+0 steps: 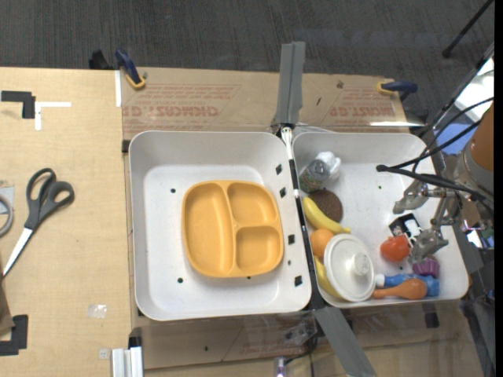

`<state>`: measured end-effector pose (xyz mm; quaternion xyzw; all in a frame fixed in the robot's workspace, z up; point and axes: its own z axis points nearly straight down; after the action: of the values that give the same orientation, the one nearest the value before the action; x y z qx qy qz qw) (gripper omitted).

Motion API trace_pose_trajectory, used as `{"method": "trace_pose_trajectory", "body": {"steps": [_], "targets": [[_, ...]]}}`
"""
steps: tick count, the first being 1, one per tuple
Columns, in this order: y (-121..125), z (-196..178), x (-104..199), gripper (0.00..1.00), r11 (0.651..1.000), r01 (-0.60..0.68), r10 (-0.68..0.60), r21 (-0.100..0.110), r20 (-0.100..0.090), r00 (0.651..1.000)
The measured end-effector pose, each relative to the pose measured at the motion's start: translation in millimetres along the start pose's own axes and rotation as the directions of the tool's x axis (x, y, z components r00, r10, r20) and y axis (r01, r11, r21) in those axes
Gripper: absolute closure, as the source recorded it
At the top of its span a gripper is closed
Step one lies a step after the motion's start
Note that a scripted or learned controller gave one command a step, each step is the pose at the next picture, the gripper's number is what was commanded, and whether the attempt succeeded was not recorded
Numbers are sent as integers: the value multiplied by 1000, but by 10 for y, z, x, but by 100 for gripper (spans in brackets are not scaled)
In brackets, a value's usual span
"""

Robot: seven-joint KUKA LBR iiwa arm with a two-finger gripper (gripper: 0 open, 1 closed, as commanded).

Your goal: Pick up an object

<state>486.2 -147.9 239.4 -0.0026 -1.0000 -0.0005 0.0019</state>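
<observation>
My gripper [416, 226] hangs over the right part of the right bin [354, 144], with its two metal fingers [406, 201] spread apart and open. A small black and white object [404, 228] lies on the bin floor in line with the gap between them; nothing is gripped. A red-orange ball [394, 248] sits just below it and a purple piece [427, 268] beside the lower finger. Further left are a white lidded bowl [350, 267], a banana [322, 215], an orange [321, 241] and a brown round thing [328, 205].
An orange and blue toy [405, 289] lies along the right bin's front wall. A grey and white object [320, 170] sits at its back left. The left bin [153, 210] holds a yellow divided plate [233, 228]. Scissors [39, 203] lie on the bench at the left.
</observation>
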Motion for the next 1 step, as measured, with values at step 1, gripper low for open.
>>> {"method": "trace_pose_trajectory", "body": {"steps": [1], "targets": [[-731,1257,-33,0,998,-69,69,3,20,997]]}}
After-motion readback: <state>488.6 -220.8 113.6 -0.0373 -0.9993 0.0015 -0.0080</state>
